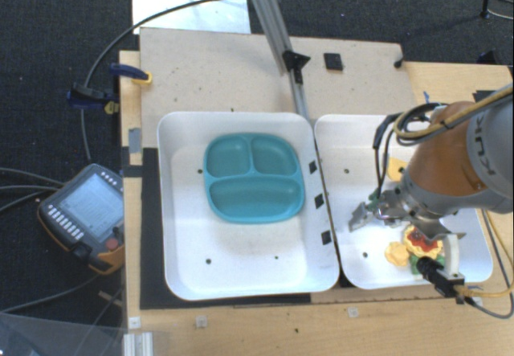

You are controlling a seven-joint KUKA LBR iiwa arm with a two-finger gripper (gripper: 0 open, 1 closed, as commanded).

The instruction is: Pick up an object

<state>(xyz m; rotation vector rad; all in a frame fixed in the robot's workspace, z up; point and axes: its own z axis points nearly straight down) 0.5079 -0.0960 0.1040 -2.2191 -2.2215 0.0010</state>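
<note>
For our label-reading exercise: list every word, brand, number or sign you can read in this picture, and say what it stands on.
"KU": dark letters, cut off at the picture's edge, on the orange band of the grey robot arm.
Lit screen of the grey and orange handheld control pendant: too small and blurred to read.
Teal three-compartment plastic plate: no text.
Two shallow white bins: no text.

Single fixed camera above bench (241, 65), slanted downward, both white bins (173, 210) in frame, moderately distant.
</note>
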